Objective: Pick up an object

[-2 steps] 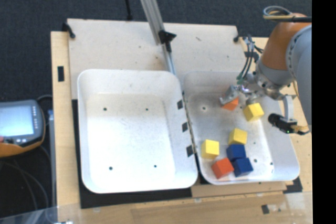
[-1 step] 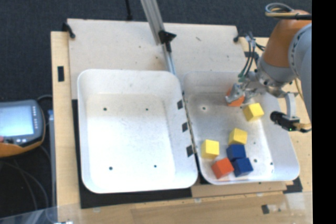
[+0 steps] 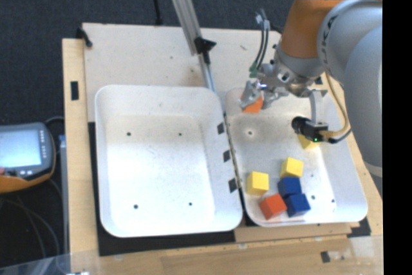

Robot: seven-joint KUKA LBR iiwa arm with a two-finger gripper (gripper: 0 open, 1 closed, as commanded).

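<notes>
My gripper (image 3: 252,98) hangs over the far left corner of the right bin (image 3: 267,138), shut on a small orange block (image 3: 253,105) that shows between its fingers. Near the front of the same bin lie several loose blocks: a yellow block (image 3: 258,181), a second yellow block (image 3: 292,167), two blue blocks (image 3: 290,185) (image 3: 298,203) and an orange-red block (image 3: 273,205). Another yellow block (image 3: 309,142) lies partly hidden beneath a black part of the arm.
The left bin (image 3: 103,100) stands beside the right one, their rims touching in the middle. A slanted metal pole (image 3: 183,6) rises from behind the bins. The grey arm (image 3: 347,55) covers the right bin's far right side. A handheld pendant (image 3: 22,151) sits off the bench at left.
</notes>
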